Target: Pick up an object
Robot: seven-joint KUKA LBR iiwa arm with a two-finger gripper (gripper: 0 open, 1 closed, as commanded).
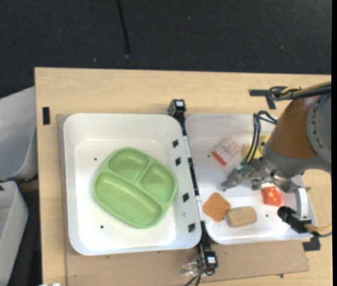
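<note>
My gripper [235, 179] hangs low over the middle of the right bin [199, 159], pointing left from the orange-banded wrist. Just below it lie a brown flat cookie-like piece [217, 207] and a tan bread-like block [242, 216], side by side near the bin's front. A small red-orange object [270, 195] sits right beside the wrist, partly hidden by it. A clear packet with red print [225, 151] lies a little beyond the gripper. Nothing shows between the gripper's parts.
The left bin [73, 159] holds a green divided plate [134, 186]. A raised divider with black clips [187, 177] separates the two bins. The arm covers the right bin's far right side.
</note>
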